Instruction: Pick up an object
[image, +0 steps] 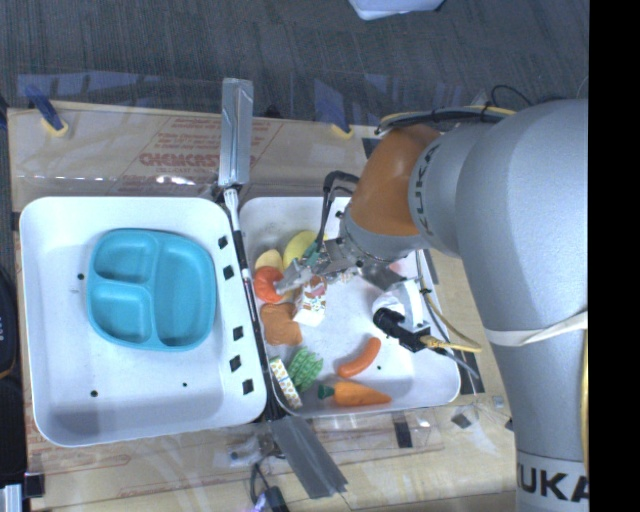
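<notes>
The grey arm with its orange band (392, 190) reaches in from three o'clock and bends down over the right-hand shallow white bin (430, 385). Its tool (305, 268) sits low in the bin's upper half, toward ten o'clock of the bin's middle, among a cluster of toy foods. Whether the fingers are apart or together cannot be told, since the metal parts blur into the items under them, and nothing can be seen clearly held between them.

Just at six o'clock of the tool lies a small white carton with red print (312, 300), touching or nearly touching it. At eleven o'clock of the tool is a yellow banana-like piece (297, 245), and at nine o'clock a round orange-red fruit (267, 285) beside a pale yellow one (267, 261). Below these, a brown bread-like chunk (281, 326) lies against the bin's left wall. Farther toward six o'clock sit a green leafy vegetable (305, 365), a small orange sausage shape (361, 356) and an orange carrot (358, 395).

The left-hand white bin (60, 400) holds a light blue divided plastic tray (153, 287), well apart from the tool.
</notes>
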